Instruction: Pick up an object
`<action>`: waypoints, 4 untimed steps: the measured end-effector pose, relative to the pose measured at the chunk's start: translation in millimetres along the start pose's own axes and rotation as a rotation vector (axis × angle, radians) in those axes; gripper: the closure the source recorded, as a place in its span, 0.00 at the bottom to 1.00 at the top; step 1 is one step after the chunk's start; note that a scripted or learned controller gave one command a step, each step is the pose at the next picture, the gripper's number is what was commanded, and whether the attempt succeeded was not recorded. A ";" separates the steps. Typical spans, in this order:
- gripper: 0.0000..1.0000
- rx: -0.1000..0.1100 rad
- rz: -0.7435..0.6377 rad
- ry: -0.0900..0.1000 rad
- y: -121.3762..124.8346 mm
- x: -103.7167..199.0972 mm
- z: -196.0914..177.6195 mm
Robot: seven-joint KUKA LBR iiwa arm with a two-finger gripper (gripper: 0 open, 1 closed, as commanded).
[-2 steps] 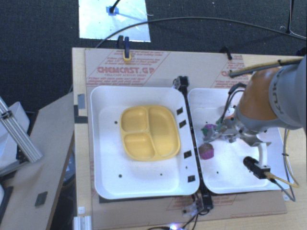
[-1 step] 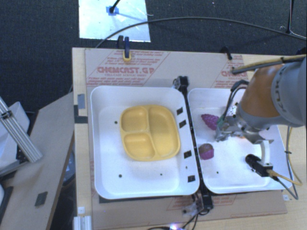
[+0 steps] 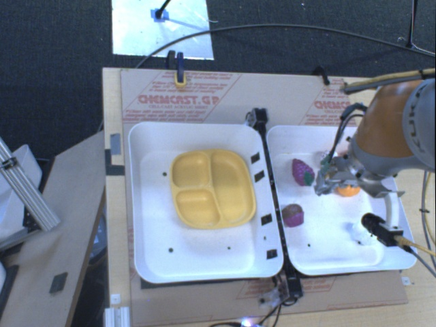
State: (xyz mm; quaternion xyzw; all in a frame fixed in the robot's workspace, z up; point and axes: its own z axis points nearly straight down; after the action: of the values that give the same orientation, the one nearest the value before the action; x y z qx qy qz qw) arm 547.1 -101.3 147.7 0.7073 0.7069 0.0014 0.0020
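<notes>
Orange fruit sits just right of the tool, perhaps touching; whether the tool is apart or together, I cannot tell.

Wooden bench, two white bins side by side

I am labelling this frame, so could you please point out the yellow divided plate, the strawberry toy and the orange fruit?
yellow divided plate (image 3: 212, 188): camera view, on its central ridge.
strawberry toy (image 3: 300, 171): camera view, on its pink body.
orange fruit (image 3: 349, 191): camera view, on its visible side.

Fixed cam above bench, slanted down, both bins.
</notes>
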 end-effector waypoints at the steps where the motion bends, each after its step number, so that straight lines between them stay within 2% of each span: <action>1: 1.00 -0.001 -0.004 0.000 1.4 -2.0 -43.2; 2: 1.00 -0.003 -0.004 -0.001 3.1 -8.9 -105.6; 4: 1.00 0.002 -0.011 0.002 19.7 93.1 -106.5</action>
State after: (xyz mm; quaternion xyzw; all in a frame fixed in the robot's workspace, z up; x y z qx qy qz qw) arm 566.4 -8.1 254.3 0.7036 0.7106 0.0016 0.0004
